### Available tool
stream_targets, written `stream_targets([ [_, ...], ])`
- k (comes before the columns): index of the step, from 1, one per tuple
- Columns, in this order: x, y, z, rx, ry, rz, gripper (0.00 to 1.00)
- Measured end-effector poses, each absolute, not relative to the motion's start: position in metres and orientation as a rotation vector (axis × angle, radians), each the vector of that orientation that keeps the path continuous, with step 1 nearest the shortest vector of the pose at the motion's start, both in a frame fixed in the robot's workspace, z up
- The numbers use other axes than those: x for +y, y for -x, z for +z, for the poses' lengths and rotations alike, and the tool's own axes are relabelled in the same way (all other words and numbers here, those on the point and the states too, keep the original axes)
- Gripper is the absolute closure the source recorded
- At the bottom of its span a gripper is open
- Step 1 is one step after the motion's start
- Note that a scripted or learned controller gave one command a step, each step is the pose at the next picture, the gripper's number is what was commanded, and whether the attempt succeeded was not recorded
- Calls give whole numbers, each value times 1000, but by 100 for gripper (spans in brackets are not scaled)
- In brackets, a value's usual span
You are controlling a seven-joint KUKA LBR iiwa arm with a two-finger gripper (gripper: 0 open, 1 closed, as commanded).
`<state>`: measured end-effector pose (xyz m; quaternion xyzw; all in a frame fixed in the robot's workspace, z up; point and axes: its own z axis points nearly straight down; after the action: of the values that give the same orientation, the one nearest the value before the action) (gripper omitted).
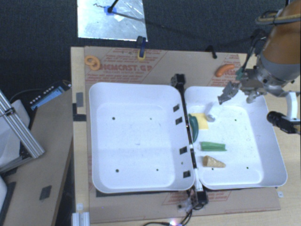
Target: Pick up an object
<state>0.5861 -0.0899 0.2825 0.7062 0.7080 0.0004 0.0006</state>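
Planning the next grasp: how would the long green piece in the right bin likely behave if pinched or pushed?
The green piece lies flat and straight, so it probably holds its shape. It looks small and thin, so likely light. On the smooth white right bin it may slide rather than roll.

white bins (136, 91); green stick (213, 146), yellow block (201, 121)

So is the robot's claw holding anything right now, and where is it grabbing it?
Nothing is held. The gripper hangs above the back of the right bin with nothing between its fingers. The yellow block, green piece and tan wedge lie in that bin.
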Motion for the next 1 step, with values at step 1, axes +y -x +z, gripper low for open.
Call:
stream_targets([
  [1,-90,-587,294,2225,-2213,5,100],
])
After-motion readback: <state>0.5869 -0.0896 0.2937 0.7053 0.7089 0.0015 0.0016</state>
